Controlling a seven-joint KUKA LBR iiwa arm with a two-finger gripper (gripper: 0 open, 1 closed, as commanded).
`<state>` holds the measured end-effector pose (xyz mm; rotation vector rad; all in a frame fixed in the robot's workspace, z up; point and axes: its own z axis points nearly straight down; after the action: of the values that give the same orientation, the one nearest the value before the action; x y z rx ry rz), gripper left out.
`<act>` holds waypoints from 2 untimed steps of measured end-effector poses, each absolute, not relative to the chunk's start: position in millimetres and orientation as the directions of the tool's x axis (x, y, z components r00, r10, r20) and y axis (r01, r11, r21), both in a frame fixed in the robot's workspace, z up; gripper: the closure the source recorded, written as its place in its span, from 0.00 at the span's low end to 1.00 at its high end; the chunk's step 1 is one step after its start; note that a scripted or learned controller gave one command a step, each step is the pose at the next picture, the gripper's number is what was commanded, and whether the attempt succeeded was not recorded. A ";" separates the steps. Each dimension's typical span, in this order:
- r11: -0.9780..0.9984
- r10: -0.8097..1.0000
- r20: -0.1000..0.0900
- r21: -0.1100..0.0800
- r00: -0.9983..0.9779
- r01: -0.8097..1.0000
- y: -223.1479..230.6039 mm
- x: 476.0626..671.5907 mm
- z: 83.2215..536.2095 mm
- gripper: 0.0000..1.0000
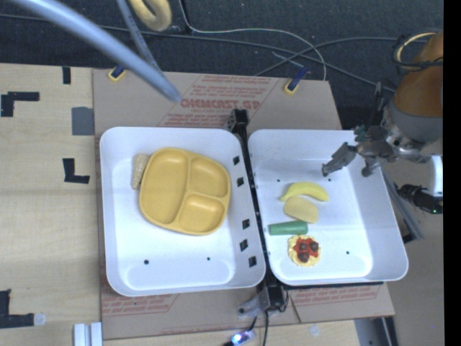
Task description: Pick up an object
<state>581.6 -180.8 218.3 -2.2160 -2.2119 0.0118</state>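
- Over the right bin (pixel 374 215), your gripper (pixel 351 160) hangs near the upper right rim, fingers spread wide and gripping nothing.
- Below and to the left of those fingers sits the banana (pixel 304 191), well apart, its long axis running roughly left to right, curved and yellow.
- Just under it, you've got a pale yellow piece (pixel 301 208), then a green stick (pixel 287 228), then a small pizza slice (pixel 304 249).
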 end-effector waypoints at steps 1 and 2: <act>0.001 1.000 0.000 -0.001 -0.001 1.000 -180.6 584.3 224.4 0.00; 0.000 1.000 0.000 -0.007 0.000 1.000 -189.2 584.3 165.2 0.00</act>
<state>584.3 -189.2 165.2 -2.2174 -2.2182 0.0084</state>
